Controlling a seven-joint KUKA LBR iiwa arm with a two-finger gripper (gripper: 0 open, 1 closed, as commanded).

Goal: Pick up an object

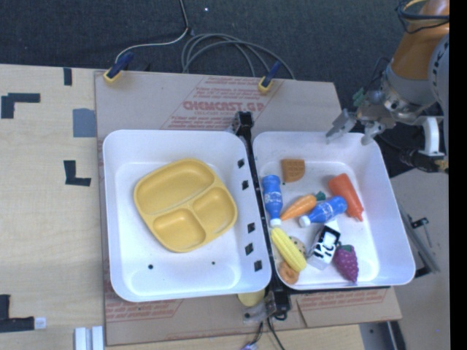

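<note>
My gripper (353, 128) hangs over the far right corner of the right bin (387, 195), just at its rim, with my arm coming in from the right and the orange band above the wrist showing at the upper right. The two fingers stand apart, spread open, with nothing between them.

The things I could pick all lie in the right bin, well apart from the gripper, nearer and to the left. A brown bread-like piece (293, 169) sits farthest in, near the bin's far left. Near it, along the left wall, a blue bottle (272, 196) stands lengthwise. A toy carrot (299, 208) lies slanted beside it, touching a second blue bottle (324, 211) that lies on its side. To the right of those is an orange-red pepper-like toy (346, 195). Nearer, a yellow corn cob (288, 247) lies slanted by the left wall, with a small orange piece (289, 273) at its near end. A black-and-white box (324, 246) sits beside the corn, and a purple bunch of grapes (346, 262) lies just right of it.

The left bin (120, 217) holds a yellow divided plate (185, 204) with three compartments. Both bins rest on a brown cardboard sheet (211, 100).
</note>
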